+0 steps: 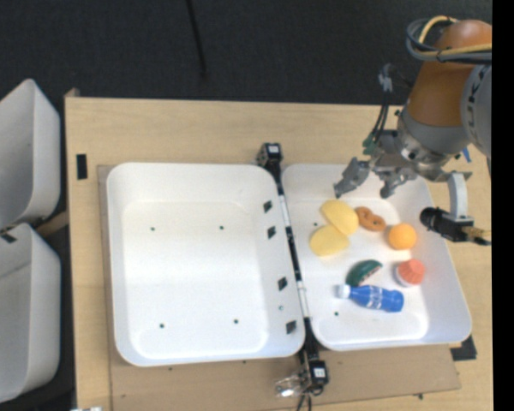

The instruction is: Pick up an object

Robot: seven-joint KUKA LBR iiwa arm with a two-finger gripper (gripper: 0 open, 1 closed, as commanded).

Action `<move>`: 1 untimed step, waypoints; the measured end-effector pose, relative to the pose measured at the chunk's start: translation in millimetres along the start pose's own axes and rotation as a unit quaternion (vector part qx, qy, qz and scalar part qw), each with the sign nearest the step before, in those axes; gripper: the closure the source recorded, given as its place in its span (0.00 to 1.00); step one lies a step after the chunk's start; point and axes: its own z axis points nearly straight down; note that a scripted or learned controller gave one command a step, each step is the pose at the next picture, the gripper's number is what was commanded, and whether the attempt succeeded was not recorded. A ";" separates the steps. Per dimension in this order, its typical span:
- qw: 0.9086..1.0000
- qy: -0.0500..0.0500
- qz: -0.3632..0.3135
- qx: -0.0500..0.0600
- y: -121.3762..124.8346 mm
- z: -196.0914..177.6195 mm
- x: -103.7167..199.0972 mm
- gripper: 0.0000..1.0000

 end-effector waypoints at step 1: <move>1.000 0.000 0.003 0.006 -68.6 130.0 -33.3 0.00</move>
